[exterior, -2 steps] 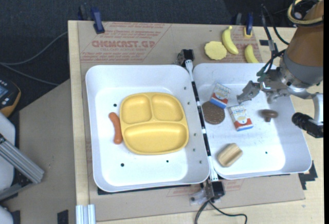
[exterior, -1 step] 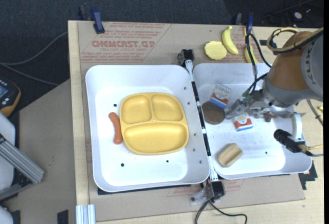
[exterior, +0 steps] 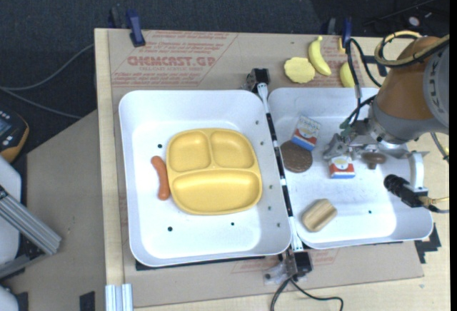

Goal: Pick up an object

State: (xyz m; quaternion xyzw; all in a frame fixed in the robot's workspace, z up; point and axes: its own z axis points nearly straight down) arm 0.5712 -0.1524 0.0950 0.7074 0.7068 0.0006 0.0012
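Reaching step: pincer (exterior: 343, 150) lowered over small red-white carton (exterior: 343, 169) in right bin (exterior: 371, 231); jaw state impossible to tell. Next, close and lift.

I can't tell how the gripper (exterior: 343, 148) fingers stand; they are too small and blurry. It covers the top of the little red and white box (exterior: 342, 170). The arm (exterior: 414, 92) runs off the right edge and hides a yellow thing (exterior: 346, 74) behind it.
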